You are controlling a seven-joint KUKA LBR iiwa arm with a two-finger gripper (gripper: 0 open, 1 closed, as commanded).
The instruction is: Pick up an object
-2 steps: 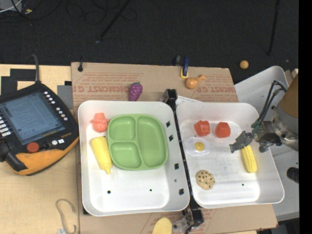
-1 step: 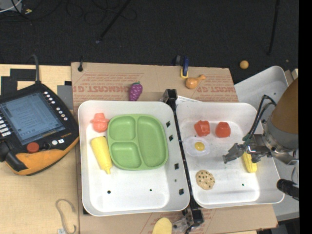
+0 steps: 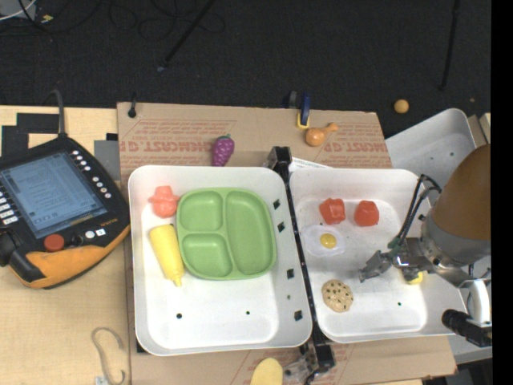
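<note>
end effector (image 3: 377, 268), grip state unclear, hovers just right of the cookie (image 3: 337, 296).

Both bins (image 3: 152, 311) were white. The divided plate (image 3: 225, 234) was light green; beside it lay a yellow bottle (image 3: 167, 253) and a pink toy (image 3: 163, 202). Two blocks (image 3: 333, 211) were red-orange. The fried egg (image 3: 327, 240) was white with a yellow yolk. The cookie (image 3: 337, 296) was tan, dark-speckled. The grapes (image 3: 222, 150) were purple.
</note>
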